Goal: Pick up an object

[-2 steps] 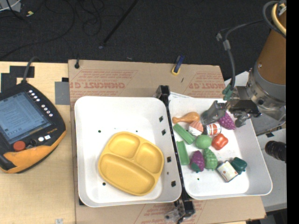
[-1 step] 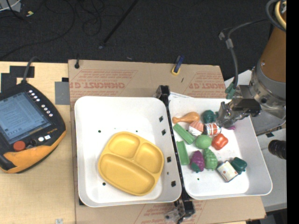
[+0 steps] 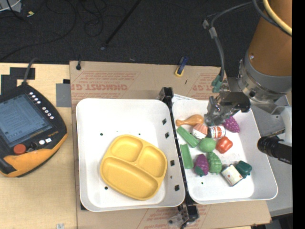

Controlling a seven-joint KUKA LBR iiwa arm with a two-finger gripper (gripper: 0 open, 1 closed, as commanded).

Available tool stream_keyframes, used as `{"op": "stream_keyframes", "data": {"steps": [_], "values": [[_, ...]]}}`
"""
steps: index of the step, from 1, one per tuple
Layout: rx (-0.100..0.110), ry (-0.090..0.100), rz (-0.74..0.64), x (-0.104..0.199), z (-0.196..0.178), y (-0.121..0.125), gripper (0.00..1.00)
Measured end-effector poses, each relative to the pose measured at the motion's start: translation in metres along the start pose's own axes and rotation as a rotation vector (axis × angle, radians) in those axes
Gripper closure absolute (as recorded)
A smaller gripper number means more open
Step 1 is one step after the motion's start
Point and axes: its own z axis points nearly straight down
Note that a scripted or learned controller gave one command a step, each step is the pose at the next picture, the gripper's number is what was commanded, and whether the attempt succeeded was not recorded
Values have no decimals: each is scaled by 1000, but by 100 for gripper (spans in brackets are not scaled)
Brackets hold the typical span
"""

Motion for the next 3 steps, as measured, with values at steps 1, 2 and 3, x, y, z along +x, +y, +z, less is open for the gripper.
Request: {"op": "stream_keyframes", "data": {"steps": [1, 2, 3], "values": [[4, -3, 14, -89, 10, -1, 100], [-7, 0, -1, -31, -84, 2, 100], [19, -2, 4, -24, 59, -2, 100]]}}
